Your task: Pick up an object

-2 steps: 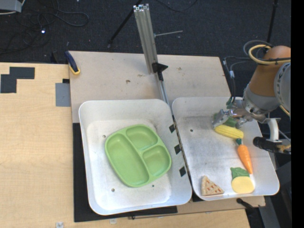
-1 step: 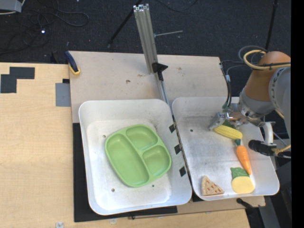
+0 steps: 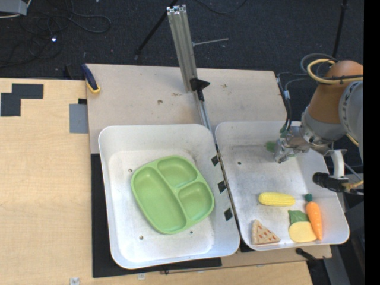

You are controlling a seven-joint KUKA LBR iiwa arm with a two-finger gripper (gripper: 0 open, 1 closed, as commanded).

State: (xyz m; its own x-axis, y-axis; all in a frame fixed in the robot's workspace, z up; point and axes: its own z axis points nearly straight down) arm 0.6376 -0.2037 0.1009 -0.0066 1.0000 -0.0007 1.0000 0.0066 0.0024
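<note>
Arm: grey with an orange band, reaching in from 3 o'clock
Gripper (image 3: 286,150): low over the right bin (image 3: 249,177), toward its 1 o'clock corner; whether it is wide or narrow I cannot tell, and nothing shows in its grasp
Corn cob (image 3: 276,199): lying flat in the right bin, at 6 o'clock from the gripper, apart from it
Carrot (image 3: 314,218): near the bin's 4 o'clock edge
Sandwich wedge (image 3: 264,233): at the bin's 6 o'clock edge
Yellow piece (image 3: 302,233): touching the carrot
Green tray (image 3: 172,193): three compartments, middle of the left bin (image 3: 113,177)

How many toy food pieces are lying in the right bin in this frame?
4, all clustered at its near end: a corn cob, a carrot by the right wall, a yellow-and-green piece beside the carrot, and a waffle wedge at the front edge. None looks hidden.
</note>
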